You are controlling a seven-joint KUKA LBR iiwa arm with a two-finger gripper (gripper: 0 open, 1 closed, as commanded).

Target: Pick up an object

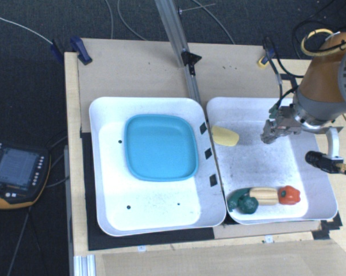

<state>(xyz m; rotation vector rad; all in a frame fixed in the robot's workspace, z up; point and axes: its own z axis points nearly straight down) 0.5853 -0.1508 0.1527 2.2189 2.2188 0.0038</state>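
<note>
Two shallow white bins are carried side by side on the tabletop (161,257). The left bin (104,154) contains a blue square plate (161,147), lying flat near its middle. The right bin (242,165) contains four small things: a pale yellow piece (225,135) close to the wall shared with the left bin, and a row along the near wall made up of a dark green item (243,203), a tan stick-shaped item (264,195) and a red item (288,195). The three in the row appear to be touching or nearly touching.

The hand (270,132) is positioned over the far part of the right bin, above bare floor, with the pale yellow piece to its side and the row nearer the camera. Whether the fingers are spread or pressed together cannot be told from this view, and nothing is seen between them. No object is judged to have been picked up yet.

For the step in hand, one target is to be selected and the hand centred over it before descent. The pale yellow piece is judged the better candidate, since it lies alone, though room beside the bin wall must be allowed for a finger. If the row is chosen, neighbouring items are likely to be pushed aside, and the near wall may obstruct the closing.
</note>
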